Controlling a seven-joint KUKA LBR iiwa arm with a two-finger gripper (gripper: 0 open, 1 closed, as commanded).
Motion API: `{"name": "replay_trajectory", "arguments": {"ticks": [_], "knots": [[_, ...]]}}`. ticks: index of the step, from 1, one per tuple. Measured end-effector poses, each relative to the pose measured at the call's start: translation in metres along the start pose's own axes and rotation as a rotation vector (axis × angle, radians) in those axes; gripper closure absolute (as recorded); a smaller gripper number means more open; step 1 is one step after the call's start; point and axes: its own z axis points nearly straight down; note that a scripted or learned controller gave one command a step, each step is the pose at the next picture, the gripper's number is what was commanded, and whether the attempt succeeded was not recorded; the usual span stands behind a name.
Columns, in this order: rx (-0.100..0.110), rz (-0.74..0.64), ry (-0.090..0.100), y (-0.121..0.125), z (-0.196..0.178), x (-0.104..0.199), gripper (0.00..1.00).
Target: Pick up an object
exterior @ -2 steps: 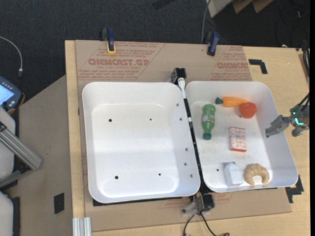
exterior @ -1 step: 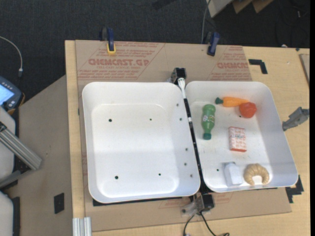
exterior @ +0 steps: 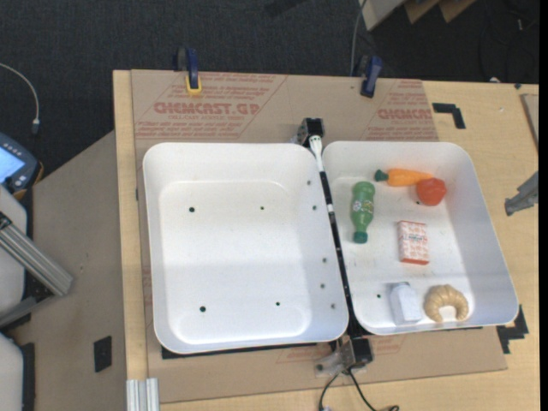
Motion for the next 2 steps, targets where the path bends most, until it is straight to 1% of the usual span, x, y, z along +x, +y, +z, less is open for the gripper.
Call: {"name": "replay_trajectory", "arguments": {"ticks": [1, 2], "knots": [[0.021, 0.002, 0.01, 0.002, 0.15, 0.003, 0.0], [0.003, 0.002, 0.001, 0.005, 0.131, 0.0, 1.0]]}}
